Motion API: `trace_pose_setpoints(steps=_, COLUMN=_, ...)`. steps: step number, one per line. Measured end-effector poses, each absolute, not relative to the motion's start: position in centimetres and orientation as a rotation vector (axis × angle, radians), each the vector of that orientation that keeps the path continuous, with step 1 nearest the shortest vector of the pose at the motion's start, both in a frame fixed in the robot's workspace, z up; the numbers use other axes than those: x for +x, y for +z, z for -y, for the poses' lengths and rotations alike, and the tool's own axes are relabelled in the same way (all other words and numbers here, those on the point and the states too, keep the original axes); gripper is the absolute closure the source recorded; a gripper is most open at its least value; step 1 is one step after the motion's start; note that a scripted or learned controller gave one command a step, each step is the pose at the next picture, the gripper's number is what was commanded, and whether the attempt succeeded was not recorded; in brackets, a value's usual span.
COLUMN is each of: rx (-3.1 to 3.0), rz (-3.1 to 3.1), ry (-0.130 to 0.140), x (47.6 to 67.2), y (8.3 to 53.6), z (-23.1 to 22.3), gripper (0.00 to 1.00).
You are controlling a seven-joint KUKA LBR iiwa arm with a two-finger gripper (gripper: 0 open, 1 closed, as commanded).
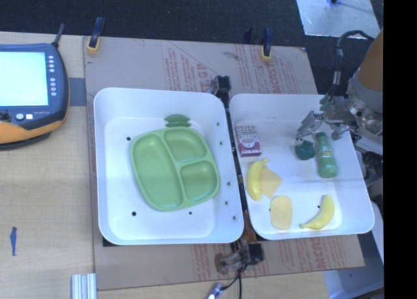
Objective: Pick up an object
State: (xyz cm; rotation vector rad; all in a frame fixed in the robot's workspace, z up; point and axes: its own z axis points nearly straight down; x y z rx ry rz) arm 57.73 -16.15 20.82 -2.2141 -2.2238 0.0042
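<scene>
We see the gripper (311, 129) low in the right bin (287, 103), reaching in from the right. Its metal fingers (306, 126) stand spread apart over a small dark green object (304, 151), which lies on the bin floor just below them; nothing sits between the fingers. Just right of that object lies a green bottle (325, 156), lengthwise toward us.

Further out in the same bin we find a small red-and-white box (247, 140) near the left wall, a yellow piece (260, 179) below it, a pale yellow block (281, 212) nearer the front, and a banana (320, 213) by the front right corner.

The left bin (117, 226) holds a green divided plate (174, 169) with three compartments, lying at a tilt.

Left of the bins, a tablet controller (29, 92) rests on the bench (39, 226).
</scene>
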Motion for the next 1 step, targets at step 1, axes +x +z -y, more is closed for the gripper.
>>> trace_pose_setpoints(steps=1, rx=-2.213, rz=2.223, ry=0.005, x=60.11, y=9.10, z=18.83, gripper=0.00)
